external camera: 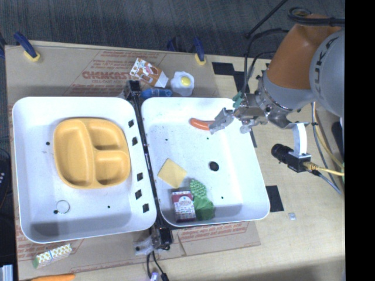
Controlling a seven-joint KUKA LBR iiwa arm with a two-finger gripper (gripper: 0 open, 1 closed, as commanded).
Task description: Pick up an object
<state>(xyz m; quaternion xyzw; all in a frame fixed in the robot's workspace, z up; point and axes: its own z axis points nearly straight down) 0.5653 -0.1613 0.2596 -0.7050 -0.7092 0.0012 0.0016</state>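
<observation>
Camera view, looking down at a slant. I have two white bins on the bench. The left bin [26, 157] holds a yellow divided tray [92, 152], lying flat near its middle. The right bin [249, 174] holds the loose items I can pick from: an orange sausage-shaped piece [200, 122] near the far wall, a pale yellow square like a cheese slice [172, 172] toward the middle, and a small red box [184, 205] touching a green lump [201, 199] against the near wall. A dark round spot [214, 167] sits on the bin floor; I read it as a hole or mark, not an object.

Outside the bins, beyond the far rims, lie a printed snack packet [143, 71], a blue item [156, 92] and a white-and-yellow piece [183, 83]. They are out of play.

The arm reaches in from the right, and the gripper [221, 120] is low over the far right part of the right bin, just beside the orange piece's right end. That placement suggests the orange piece is the target.

Jaws: the metal tip looks close to the orange piece, possibly touching it, but at this slant I cannot tell how far apart the jaws stand. Nothing is visibly held between them.
</observation>
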